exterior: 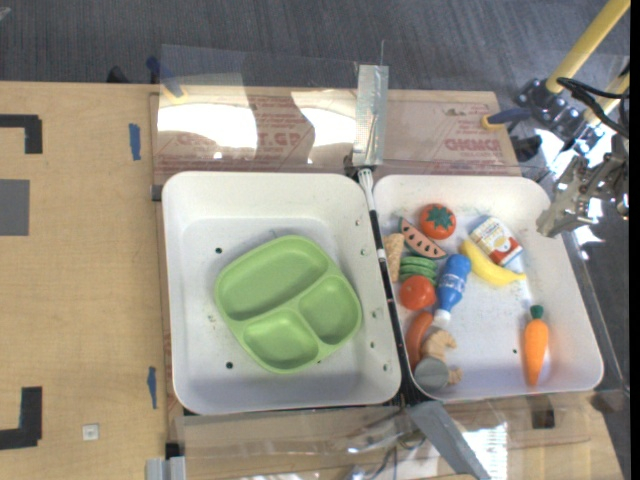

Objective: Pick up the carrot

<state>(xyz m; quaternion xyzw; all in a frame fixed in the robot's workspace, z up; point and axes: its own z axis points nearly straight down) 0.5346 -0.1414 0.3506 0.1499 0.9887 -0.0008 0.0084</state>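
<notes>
The carrot (536, 348), orange with a small green top, lies lengthwise near the front right corner of the right bin (575, 368), apart from the other toys. The gripper (556, 220) hangs over the right bin's right rim near its far corner, well behind the carrot and slightly to its right. Nothing is seen held by it.
Toy foods crowd the right bin's left half: a tomato (437, 220), a banana (491, 267), a small carton (496, 238), a blue bottle (453, 282), a red ball (417, 292) and a sausage (418, 333). A green divided plate (288, 303) lies in the left bin (190, 218).
</notes>
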